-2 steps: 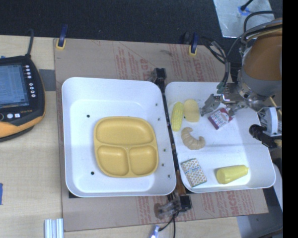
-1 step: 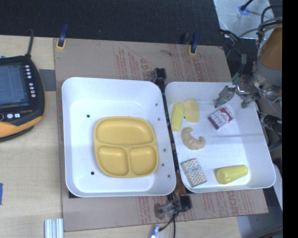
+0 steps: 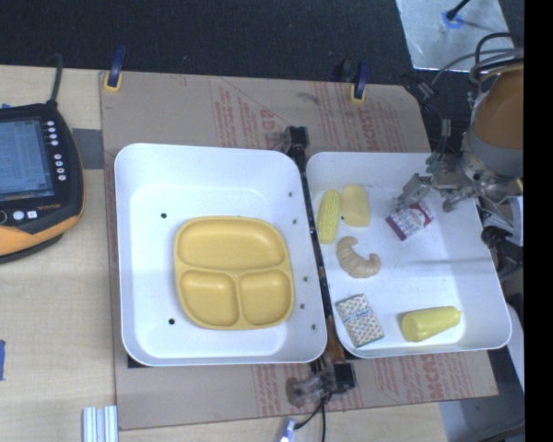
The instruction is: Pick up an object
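The right bin (image 3: 479,274) holds several items. A yellow corn cob (image 3: 328,215) and a pale yellow block (image 3: 355,205) lie at its upper left. Below them are a tan croissant (image 3: 358,258) in the middle, a white patterned packet (image 3: 359,319) and a yellow oblong piece (image 3: 430,323) near the front. A small red and white packet (image 3: 409,220) lies toward the back right. My gripper (image 3: 435,194) hovers over the bin's back right with its fingers spread, the left fingertip (image 3: 412,192) just above that packet. Nothing sits between the fingers.
The left bin (image 3: 147,182) carries a yellow divided tray (image 3: 233,272). A teach pendant (image 3: 23,178) with a screen lies on the bench at far left. Clamps (image 3: 358,79) pin the cardboard sheet at the back. A ridge (image 3: 309,238) separates the two bins.
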